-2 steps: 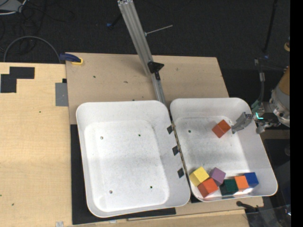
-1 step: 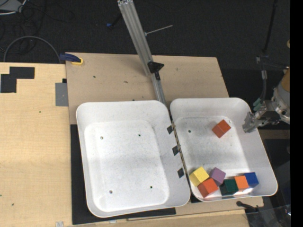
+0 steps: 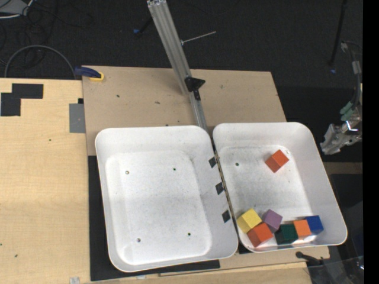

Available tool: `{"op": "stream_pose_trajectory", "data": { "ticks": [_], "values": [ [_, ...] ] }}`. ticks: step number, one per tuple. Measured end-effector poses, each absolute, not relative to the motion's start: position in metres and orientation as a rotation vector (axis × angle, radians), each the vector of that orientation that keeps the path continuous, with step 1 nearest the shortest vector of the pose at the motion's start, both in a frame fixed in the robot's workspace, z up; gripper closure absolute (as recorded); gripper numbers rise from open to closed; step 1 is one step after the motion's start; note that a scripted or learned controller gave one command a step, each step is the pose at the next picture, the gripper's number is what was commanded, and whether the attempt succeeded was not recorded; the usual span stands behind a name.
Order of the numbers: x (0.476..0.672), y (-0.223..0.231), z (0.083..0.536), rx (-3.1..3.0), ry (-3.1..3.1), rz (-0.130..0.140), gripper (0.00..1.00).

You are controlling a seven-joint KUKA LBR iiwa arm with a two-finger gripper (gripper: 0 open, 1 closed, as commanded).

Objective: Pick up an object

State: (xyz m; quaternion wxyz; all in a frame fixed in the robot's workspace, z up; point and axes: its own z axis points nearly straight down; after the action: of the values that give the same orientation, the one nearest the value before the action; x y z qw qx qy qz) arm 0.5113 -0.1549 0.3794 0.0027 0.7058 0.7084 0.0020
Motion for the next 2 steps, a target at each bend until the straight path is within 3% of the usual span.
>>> {"op": "stream_pose_trajectory", "data": {
  "ticks": [1,2],
  "values": [
    [0.542,-0.055,0.34,2.218,2.233,-0.003,1.0],
    [0.541,-0.058,0.351,2.22,2.228,-0.006,1.0]
  ]
}}
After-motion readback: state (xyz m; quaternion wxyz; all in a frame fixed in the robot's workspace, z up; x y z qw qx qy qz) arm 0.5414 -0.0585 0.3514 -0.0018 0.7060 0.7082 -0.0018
